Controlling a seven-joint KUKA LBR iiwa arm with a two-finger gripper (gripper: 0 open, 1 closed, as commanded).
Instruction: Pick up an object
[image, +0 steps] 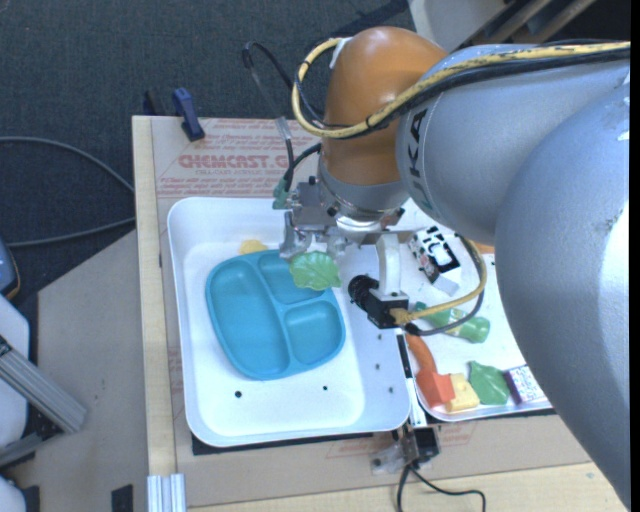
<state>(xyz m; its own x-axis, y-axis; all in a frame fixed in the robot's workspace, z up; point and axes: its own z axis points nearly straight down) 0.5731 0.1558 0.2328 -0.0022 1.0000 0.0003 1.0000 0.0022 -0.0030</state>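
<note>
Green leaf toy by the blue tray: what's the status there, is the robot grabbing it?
Gripper low over left bin, directly above green leaf toy. Leaf rests on blue divided tray rim; grasp unconfirmed. Arm covers most of right bin.

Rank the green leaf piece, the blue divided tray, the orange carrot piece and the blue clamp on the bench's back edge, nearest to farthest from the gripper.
From the gripper:
1. Green leaf piece, just below it, on the tray's upper edge.
2. Blue divided tray, in the left bin.
3. Orange carrot piece, in the right bin.
4. Blue clamp, at the bench's far left corner.
</note>
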